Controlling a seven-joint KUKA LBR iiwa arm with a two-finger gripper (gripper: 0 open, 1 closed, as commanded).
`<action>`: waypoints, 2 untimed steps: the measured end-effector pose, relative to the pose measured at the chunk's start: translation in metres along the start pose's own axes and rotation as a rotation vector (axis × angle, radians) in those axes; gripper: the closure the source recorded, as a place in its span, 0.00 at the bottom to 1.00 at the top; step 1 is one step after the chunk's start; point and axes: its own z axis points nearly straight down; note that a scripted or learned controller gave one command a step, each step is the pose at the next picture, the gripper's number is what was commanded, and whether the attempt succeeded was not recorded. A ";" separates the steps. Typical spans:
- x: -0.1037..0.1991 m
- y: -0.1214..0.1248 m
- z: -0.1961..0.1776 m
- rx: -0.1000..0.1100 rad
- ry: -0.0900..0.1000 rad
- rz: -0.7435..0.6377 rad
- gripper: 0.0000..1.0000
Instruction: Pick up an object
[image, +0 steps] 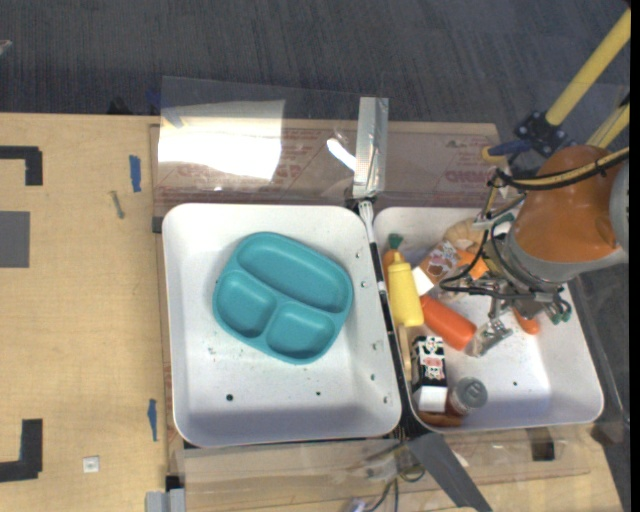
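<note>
End effector (497, 328) low in right bin (570, 385), just beside orange carrot (447, 322); finger state unclear, cannot tell; yellow bottle (403, 290) and carton (430, 360) crowd close; risk: fingers jam against neighbours, carrot rolls away, grasp comes up bare.

- A teal divided plate (284, 295) lies in the left white bin (200, 400).
- A clear plastic sheet (260, 150) stands behind the bins on the wooden table (70, 300).
</note>
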 end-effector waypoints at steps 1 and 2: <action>-0.014 -0.028 -0.001 0.002 0.008 0.515 0.00; -0.026 -0.027 0.001 0.003 0.005 1.197 0.00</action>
